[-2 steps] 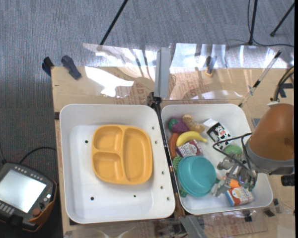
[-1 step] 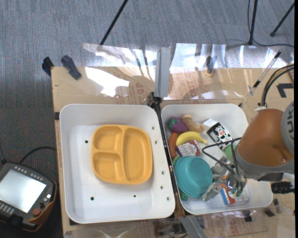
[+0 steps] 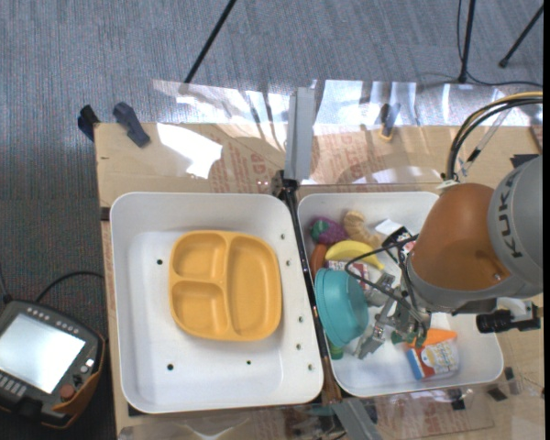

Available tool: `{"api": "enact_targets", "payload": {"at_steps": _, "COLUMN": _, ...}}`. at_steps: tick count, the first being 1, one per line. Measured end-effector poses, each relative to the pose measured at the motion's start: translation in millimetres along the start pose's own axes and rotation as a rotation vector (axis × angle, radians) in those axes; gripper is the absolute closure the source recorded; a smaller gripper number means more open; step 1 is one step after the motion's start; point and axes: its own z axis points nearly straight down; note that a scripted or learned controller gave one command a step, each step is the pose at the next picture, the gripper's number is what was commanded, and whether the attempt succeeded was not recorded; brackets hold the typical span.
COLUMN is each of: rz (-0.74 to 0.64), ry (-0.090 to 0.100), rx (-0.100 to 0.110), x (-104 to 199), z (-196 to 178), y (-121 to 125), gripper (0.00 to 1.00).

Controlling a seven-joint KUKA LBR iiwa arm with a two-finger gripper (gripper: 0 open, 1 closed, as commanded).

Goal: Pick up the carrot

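Gripper (image 3: 374, 337) low in right bin (image 3: 477, 379), lower centre-right of frame, beside teal bowl (image 3: 337, 305); finger spacing indiscernible. Carrot (image 3: 319, 256), possibly orange piece at bin's left wall, lies above, apart from gripper. Yellow divided plate (image 3: 225, 284) in left bin (image 3: 137, 246).

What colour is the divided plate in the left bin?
Yellow-orange, plain with no pattern. The divided plate shows clearly in the camera view.

Smooth, shiny yellow plastic plate (image 3: 225, 284). Smooth white plastic bins (image 3: 137, 246), a bit glossy. Shiny teal plastic bowl (image 3: 337, 306). Brown cardboard-looking bench top (image 3: 192, 159). Bare grey metal on gripper (image 3: 381, 330). Rough grey carpet floor (image 3: 92, 44).
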Motion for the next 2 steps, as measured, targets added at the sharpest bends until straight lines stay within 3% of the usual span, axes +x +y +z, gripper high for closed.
{"api": "enact_targets", "payload": {"at_steps": 1, "rz": -0.065, "ry": -0.007, "rx": -0.006, "x": -84.4, "z": -93.6, "y": -12.9, "gripper": 0.00}}
{"api": "enact_targets", "payload": {"at_steps": 2, "rz": 0.109, "ry": 0.015, "rx": -0.002, "x": -20.1, "z": -16.3, "y": -70.7, "gripper": 0.00}}
